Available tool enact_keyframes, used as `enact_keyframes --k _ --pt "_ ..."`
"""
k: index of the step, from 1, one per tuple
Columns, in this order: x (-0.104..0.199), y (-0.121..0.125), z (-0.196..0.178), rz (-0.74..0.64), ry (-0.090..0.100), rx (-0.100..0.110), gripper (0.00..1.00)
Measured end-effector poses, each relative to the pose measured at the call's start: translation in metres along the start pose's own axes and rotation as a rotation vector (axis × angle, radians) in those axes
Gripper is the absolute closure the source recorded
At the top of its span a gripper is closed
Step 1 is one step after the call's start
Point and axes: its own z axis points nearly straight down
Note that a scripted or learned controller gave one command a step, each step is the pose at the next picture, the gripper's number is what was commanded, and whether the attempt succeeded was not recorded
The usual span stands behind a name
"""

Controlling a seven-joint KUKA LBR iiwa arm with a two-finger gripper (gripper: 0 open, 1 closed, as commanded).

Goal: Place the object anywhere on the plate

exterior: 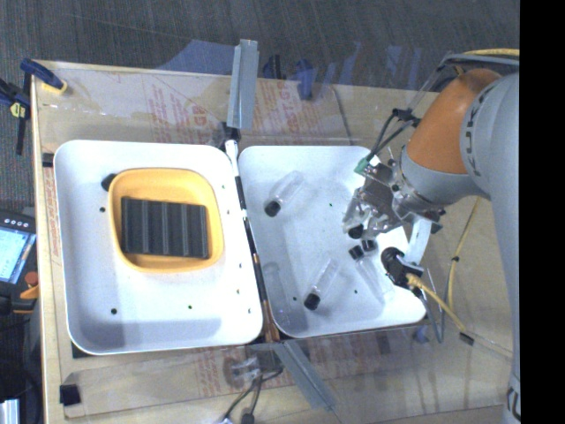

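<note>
Bins [88, 316] smooth white plastic; plate [132, 184] glossy yellow; vials [284, 191] clear plastic (black caps); bench [132, 95] pale wood.

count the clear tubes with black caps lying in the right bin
2. One clear tube lies near the right bin's upper left; the other lies near its lower middle. The arm and tool cover part of the bin, so another could be hidden.
</note>
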Motion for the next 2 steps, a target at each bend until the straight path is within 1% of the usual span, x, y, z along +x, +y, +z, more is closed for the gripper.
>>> enact_keyframes --k 1,2 --pt "0.055 -0.017 -0.031 -0.265 0.002 -0.003 1.00" --pt "0.132 -0.034 -0.036 -0.557 0.001 -0.003 1.00"
